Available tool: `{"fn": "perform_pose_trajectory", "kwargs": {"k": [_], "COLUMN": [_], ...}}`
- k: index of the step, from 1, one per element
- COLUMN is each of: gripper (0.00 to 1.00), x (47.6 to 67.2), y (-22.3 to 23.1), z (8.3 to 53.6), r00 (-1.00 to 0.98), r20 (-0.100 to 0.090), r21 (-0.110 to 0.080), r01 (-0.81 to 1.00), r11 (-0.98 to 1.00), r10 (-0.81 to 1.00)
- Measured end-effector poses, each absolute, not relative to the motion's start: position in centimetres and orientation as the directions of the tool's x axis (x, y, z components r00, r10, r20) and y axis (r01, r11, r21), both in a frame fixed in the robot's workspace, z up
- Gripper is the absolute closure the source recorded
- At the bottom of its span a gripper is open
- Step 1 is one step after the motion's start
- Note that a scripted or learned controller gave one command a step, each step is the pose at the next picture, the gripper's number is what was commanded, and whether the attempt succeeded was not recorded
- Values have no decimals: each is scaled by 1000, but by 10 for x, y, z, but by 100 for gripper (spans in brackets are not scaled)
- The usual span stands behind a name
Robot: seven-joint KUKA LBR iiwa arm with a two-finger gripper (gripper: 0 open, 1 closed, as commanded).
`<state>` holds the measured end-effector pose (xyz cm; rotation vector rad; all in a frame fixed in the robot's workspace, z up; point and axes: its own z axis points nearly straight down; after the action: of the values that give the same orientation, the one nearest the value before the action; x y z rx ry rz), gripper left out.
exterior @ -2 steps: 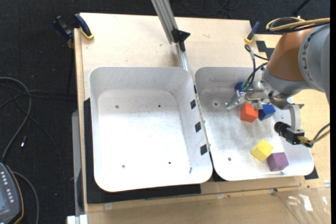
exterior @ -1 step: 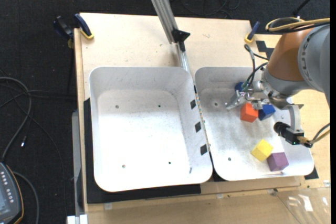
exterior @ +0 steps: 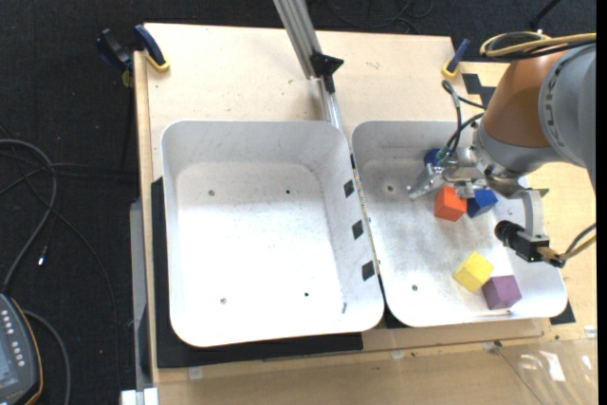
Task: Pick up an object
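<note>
In the right bin, an orange block lies beside a blue block. My gripper hangs low over the bin's middle, just up and left of the orange block and close to it. The arm's wrist covers part of the blue block. A yellow block and a purple block sit together near the bin's front right corner, apart from the gripper.
The left bin sits alongside, with a raised rim between the two bins. A metal rail slants down to the bins' far edge. Clamps sit at the bench corners. Cables hang off the arm at the right.
</note>
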<state>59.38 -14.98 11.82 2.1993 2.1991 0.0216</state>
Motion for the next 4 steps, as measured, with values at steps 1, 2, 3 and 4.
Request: {"fn": "perform_pose_trajectory", "kwargs": {"k": [1, 2, 3, 4], "gripper": [0, 0, 0, 0], "x": [594, 594, 620, 585], "y": [-149, -149, -147, -121], "z": [118, 118, 113, 95], "r00": [0, -1, 0, 0], "r20": [-13, -12, -10, 1], "r21": [33, 32, 25, -3], "r01": [999, 999, 1000, 1000], "r11": [1, 1, 0, 0], "r10": [1000, 1000, 1000, 1000]}}
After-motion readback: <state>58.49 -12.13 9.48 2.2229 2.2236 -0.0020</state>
